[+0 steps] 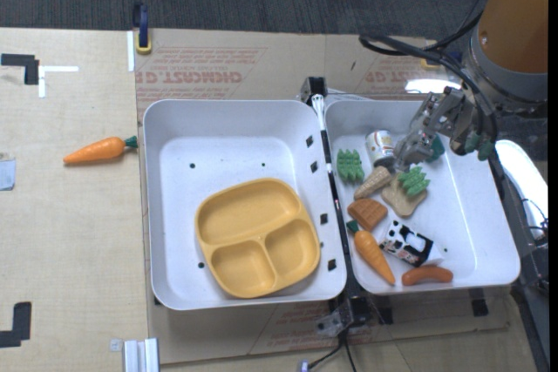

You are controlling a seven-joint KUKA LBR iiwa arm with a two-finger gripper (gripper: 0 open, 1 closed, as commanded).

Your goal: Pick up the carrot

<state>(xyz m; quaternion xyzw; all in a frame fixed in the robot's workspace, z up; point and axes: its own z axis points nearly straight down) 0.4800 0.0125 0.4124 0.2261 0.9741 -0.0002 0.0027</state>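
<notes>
Camera view has your carrot lying flat on the floor of the right bin, near the front-left corner, just right of the divider. There's a second carrot out on the bench well left of both bins, so don't mix them up; the one in the bin is the reachable one, I'd guess.

The long axis runs diagonal: green stub up-left near the brown toast-looking piece, fat end there, tapering down-right to the tip. The tip ends just beside a red sausage-shaped thing, and a black-and-white carton sits right next to its upper-right flank.

It looks like a toy, so probably light, rigid and a bit slick, being smooth plastic. You'd want to pinch across the thick half, jaws square to that diagonal, since the narrow end will likely squirt out.

The gripper hangs over the back of the right bin, near the small can and the green leafy piece, well apart from the carrot. I honestly can't tell whether the claw is apart or together.

The left bin has a yellow divided plate.
</notes>
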